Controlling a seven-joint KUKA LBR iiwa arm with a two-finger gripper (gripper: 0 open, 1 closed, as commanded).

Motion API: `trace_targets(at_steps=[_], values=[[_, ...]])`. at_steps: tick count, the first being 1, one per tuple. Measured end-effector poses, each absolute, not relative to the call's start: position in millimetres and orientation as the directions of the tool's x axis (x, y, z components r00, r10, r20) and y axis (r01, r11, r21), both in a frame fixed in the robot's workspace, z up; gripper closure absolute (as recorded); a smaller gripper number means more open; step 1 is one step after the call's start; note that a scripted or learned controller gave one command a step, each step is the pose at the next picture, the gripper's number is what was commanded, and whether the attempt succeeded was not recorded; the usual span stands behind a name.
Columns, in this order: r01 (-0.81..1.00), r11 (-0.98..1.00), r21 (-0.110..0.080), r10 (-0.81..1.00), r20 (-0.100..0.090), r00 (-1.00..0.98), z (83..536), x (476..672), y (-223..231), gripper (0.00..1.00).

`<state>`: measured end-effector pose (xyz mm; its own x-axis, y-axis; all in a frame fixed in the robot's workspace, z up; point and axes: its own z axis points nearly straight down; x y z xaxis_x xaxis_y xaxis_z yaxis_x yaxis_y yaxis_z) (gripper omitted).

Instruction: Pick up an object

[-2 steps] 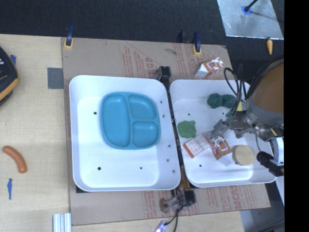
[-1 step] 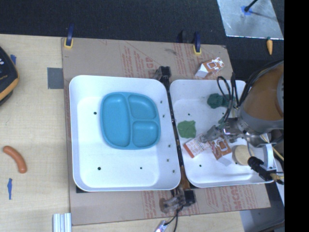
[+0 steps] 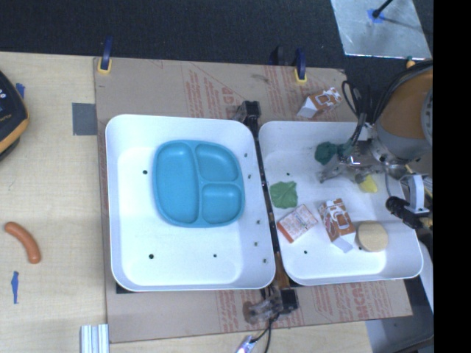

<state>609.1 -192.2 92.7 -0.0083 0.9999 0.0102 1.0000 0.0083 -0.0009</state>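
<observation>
I see the end effector (image 3: 335,166) low in the right bin (image 3: 294,271), near its far edge. Its fingers touch a dark green toy (image 3: 326,151), but I cannot tell if they are wide or narrow. A light green lump (image 3: 283,194) lies just beside it, toward the left bin (image 3: 125,263) holding a blue plate (image 3: 198,182).

A robotics lab; clamped cardboard (image 3: 221,87) under two white bins (image 3: 118,197).
</observation>
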Motion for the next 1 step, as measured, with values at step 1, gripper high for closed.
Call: trace_targets(at_steps=[1], values=[[1.0, 0.012, -0.028, 1.0, 0.029, -0.011, 89.9, 654.9, -199.9, 0.0]])
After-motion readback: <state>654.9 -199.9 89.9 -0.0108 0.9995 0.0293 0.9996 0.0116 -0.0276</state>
